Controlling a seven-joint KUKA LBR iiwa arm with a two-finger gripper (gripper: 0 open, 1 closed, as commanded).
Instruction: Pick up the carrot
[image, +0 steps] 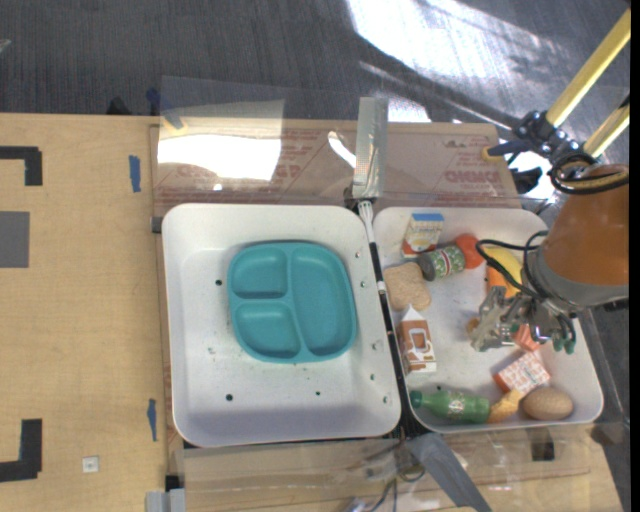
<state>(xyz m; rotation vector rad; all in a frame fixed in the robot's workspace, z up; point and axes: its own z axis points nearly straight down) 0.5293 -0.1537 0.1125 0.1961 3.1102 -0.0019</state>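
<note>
Bench (70, 300): tan surface at the far left, with black corner marks and strips of blue tape.
Left bin (190, 320): shallow and white, touching the right bin along its right edge.
Plate (292, 301): teal, divided into three compartments, lying flat in the middle of the left bin.
Right bin (455, 330): white, crowded with toy food.
Cracker (407, 286): tan slice near the right bin's left wall.
Small carton (416, 342): white and orange, lying just below the cracker.
Blue-topped carton (424, 232): at the bin's upper left corner.
Dark bottle (445, 262): lying beside an orange-red piece, just right of the blue-topped carton.
Green bottle (451, 404): lying on its side along the near wall.
Carrot (506, 405): small orange piece at the near wall, between the green bottle and a brown egg-shaped item (547, 403), just under a red and white carton (523, 373).
Claw (505, 325): low in the bin above the carrot and the red carton, apart from the carrot; whether its fingers are spread or pressed together cannot be told.
Arm (590, 240): orange band, reaching in from the right.
</note>
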